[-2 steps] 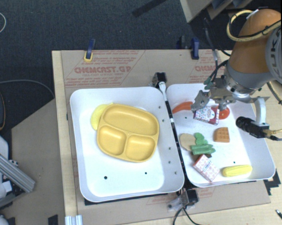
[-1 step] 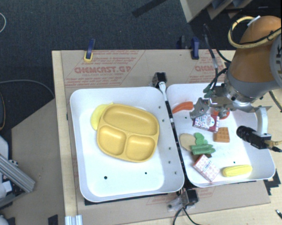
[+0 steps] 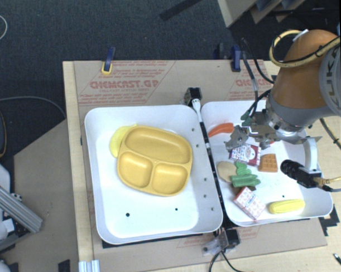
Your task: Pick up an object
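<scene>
We judge the pick as not yet made: nothing hangs from the arm, and every object we can see lies on a bin floor. The gripper (image 3: 241,137) sits low over the far part of the right bin (image 3: 324,208), its metal tip close above a small red and white packet (image 3: 244,153). Whether the tip touches that packet we cannot tell, and we cannot tell whether the fingers are apart or together either, since the wrist and its fittings cover them from above.

The candidates for picking are all crowded in the right bin. An orange carrot-like piece (image 3: 220,129) lies at the far left corner, just left of the gripper. Near the packet on its right sits a small tan waffle-like square (image 3: 268,162). Towards us from the packet lie a pale rounded piece (image 3: 225,171), a green toy (image 3: 244,178), a red and white carton (image 3: 248,203) and a yellow corn cob (image 3: 285,207) at the near right. The left bin (image 3: 99,163) carries a yellow divided tray (image 3: 154,160) with a yellow thing (image 3: 118,140) tucked under its far left edge.

The arm (image 3: 305,72) comes in from the right, its orange band high above the bin's far right corner and the grey wrist bent down and leftwards to the gripper. What is left, as we see it, is the closing on an object and the lift clear of the bin.
</scene>
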`<act>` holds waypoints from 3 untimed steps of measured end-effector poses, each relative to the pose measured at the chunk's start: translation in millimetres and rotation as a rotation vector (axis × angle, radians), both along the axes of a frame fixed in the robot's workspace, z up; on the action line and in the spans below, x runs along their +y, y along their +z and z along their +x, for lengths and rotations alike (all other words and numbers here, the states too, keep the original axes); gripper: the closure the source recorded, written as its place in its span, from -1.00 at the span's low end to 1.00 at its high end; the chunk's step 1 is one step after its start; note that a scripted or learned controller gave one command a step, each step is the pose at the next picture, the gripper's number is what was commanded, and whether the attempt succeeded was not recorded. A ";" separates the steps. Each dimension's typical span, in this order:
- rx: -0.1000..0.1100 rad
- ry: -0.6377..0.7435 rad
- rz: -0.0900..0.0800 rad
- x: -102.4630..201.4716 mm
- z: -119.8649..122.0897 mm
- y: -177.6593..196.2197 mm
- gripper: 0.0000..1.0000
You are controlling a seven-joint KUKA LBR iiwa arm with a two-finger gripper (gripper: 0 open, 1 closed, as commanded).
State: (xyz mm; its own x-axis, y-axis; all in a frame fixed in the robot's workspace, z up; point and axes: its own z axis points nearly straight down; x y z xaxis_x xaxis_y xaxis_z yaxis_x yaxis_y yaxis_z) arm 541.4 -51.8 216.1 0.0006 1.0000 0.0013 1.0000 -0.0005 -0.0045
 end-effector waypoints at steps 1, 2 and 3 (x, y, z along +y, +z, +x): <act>-0.007 0.002 -0.002 1.7 9.3 12.2 1.00; -0.004 -0.001 -0.001 -11.7 0.3 17.1 1.00; 0.000 0.001 0.000 -5.4 3.1 -2.6 1.00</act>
